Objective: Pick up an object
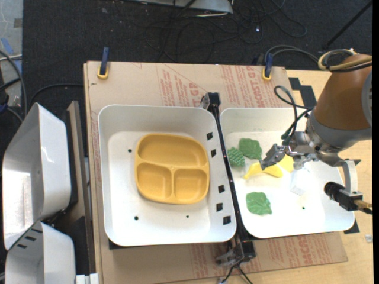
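Gripper [277, 156]: down in the right bin [331, 220], over the yellow object [269, 168]; whether it grips cannot be told.
Yellow object: right bin, beside the divider.
Green pieces [258, 203]: around the yellow object.
Yellow tray [173, 168]: left bin [112, 158].

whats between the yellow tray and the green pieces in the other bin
In the camera view, the bins' two white walls with a black clip strip separate the yellow tray from the green pieces.

Two bins sit side by side on the bench [177, 78]. The left bin [112, 218] holds a divided tray [173, 168] at its centre. In the right bin [331, 218], two leafy pieces [244, 149] lie upper left, another [259, 203] lower centre, and a wedge piece [267, 169] between them, touching the tool [277, 154].
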Robot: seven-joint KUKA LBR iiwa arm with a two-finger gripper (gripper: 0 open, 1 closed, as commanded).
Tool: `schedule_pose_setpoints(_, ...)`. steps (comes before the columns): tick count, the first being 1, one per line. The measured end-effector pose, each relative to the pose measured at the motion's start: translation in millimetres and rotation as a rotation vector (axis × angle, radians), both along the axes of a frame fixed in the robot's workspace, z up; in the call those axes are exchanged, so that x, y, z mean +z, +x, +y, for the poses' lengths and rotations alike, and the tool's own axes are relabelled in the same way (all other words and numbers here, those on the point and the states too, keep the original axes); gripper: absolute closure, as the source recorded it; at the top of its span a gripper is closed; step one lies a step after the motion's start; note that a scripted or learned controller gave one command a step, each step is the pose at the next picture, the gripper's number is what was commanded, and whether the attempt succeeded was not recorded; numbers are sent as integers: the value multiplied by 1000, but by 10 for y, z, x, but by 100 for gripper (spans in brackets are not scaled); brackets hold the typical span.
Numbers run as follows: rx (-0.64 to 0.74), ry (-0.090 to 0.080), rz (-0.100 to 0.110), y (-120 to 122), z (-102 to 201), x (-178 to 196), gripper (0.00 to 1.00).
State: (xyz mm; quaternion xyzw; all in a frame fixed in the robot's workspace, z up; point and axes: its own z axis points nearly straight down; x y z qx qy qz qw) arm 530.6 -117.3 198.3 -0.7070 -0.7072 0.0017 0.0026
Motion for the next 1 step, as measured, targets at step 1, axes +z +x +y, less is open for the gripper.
schedule_pose_setpoints(1,-2,0,1,-14,19,-645,0)
